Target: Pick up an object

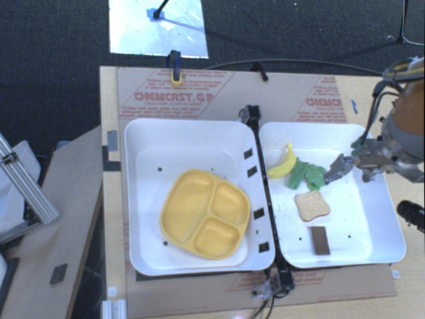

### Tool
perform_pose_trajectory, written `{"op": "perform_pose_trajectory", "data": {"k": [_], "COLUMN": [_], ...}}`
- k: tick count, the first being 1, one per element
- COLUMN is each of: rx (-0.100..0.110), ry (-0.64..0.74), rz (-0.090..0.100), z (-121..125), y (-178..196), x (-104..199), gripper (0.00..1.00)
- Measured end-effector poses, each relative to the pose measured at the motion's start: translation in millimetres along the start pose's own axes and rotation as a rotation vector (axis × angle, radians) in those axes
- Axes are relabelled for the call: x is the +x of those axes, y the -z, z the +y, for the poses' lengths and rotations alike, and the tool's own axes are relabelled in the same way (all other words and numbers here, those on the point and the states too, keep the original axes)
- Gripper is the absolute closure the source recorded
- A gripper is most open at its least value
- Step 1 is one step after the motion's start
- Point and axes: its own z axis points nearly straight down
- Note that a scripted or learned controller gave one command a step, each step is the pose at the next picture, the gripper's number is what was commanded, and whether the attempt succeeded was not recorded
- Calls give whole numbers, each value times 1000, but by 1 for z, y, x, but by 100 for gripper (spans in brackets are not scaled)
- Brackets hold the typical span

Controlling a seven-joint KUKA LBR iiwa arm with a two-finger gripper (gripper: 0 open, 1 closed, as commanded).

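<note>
Here, the green toy (306,174), a lumpy leaf-like piece, lay in the right bin (378,244) touching a yellow banana (283,165), above a slice of toast (312,206) and a brown bar (320,240). The gripper (339,168) hovered just beside it; whether its jaws were parted I cannot tell.

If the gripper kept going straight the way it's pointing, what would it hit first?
Probably the green toy: the gripper points leftward at it, close by. Its height above the right bin is unclear.
</note>
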Motion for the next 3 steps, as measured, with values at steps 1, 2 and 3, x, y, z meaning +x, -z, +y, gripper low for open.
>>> {"op": "perform_pose_trajectory", "data": {"k": [1, 2, 3], "rx": [-11, -7, -6], "ry": [2, 1, 0], "rz": [-2, -1, 0], "z": [2, 0, 4], "y": [5, -37, -88], "x": [0, 1, -9], "gripper": [0, 0, 0]}}
